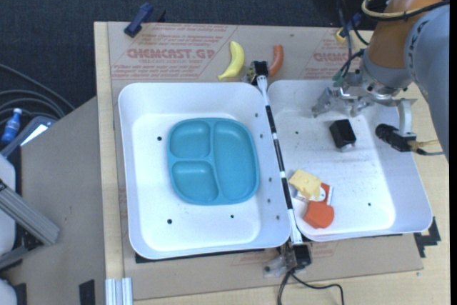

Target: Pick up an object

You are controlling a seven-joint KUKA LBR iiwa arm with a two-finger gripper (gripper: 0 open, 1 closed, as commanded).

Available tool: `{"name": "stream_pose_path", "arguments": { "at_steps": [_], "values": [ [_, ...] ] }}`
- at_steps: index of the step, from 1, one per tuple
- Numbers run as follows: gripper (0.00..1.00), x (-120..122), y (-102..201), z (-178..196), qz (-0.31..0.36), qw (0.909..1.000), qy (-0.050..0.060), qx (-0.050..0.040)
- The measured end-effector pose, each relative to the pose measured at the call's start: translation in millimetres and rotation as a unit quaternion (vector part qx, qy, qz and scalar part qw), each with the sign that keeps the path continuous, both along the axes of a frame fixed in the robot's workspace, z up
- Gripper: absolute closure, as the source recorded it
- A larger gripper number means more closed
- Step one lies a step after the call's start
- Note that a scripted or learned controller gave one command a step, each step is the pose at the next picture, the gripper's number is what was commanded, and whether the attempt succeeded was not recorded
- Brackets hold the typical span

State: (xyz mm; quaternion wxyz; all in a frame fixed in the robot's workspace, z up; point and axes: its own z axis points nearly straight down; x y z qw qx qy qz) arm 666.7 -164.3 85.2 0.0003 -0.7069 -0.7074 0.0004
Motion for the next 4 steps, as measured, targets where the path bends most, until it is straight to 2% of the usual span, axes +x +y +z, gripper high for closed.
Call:
{"name": "stream_pose_path", "arguments": {
  "at_steps": [1, 3, 4],
  "values": [
    [0.0, -7.0, -4.2, -0.1, -0.001, 1.0, 0.001, -0.0001],
    [0.0, 0.1, -10.0, -0.2, 0.0, 1.0, -0.001, -0.0004],
    [0.0, 0.1, 0.3, -0.1, 0.0, 1.0, 0.0, 0.0003]
  ]
}}
